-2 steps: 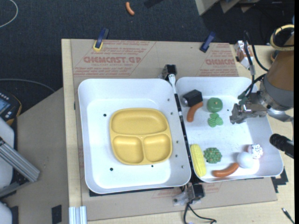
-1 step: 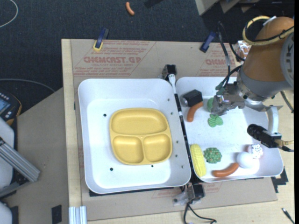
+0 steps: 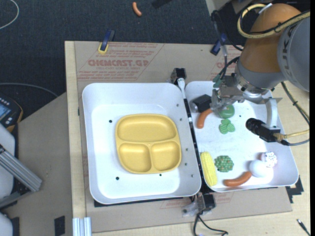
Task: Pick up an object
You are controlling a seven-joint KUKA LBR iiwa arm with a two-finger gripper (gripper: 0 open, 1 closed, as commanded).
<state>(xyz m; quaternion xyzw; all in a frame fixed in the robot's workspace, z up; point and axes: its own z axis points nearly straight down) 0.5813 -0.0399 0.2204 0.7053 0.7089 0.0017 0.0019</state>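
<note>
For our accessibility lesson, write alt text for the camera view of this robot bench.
A grey and orange robot arm lowers its gripper over a green toy in the right bin, among toy corn, broccoli and sausages. The left bin holds a yellow divided plate.

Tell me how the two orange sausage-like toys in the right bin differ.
The upper sausage lies near the bin's left wall, close beside the gripper; the lower sausage lies along the bin's near edge, far from the gripper. The upper sausage tilts steeply and looks shorter; the lower sausage runs nearly sideways and looks longer. The lower sausage touches a white ball; the upper sausage sits next to a dark block. Both are orange, slim and slightly curved.
</note>
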